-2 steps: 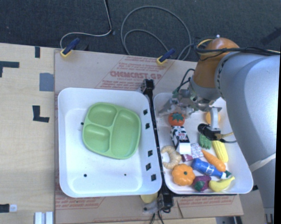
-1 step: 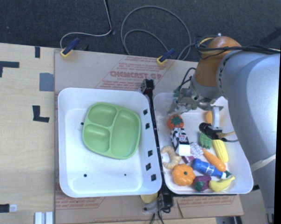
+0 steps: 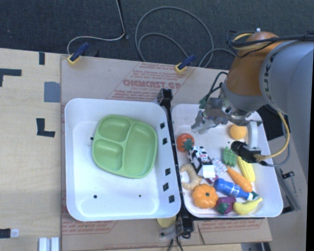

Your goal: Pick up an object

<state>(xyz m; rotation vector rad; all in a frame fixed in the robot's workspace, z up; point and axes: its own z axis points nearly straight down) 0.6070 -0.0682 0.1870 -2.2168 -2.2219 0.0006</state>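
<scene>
From the camera above the bench, the grey arm with the orange band is reaching in from the right over the right-hand shallow white bin (image 3: 276, 192), and its two-finger gripper (image 3: 203, 124) is hanging above the bare upper-left part of that bin. Whether it is spread wide or closed cannot be told from this angle; nothing is showing between its tips.

The toys are lying below and to the right of the gripper. Nearest, just below it, a small round red tomato (image 3: 185, 141) is sitting by the bin's left wall. Beneath that, a black-and-white cow figure (image 3: 200, 156) is lying beside a pale ring-shaped pretzel (image 3: 188, 175), and an orange pumpkin (image 3: 205, 196) is resting near the bottom edge. A yellow-orange round fruit (image 3: 238, 132) is lying to the gripper's right.

In the left white bin (image 3: 76, 197), a light green divided plastic plate (image 3: 125, 146) is lying, well apart from the gripper.
</scene>
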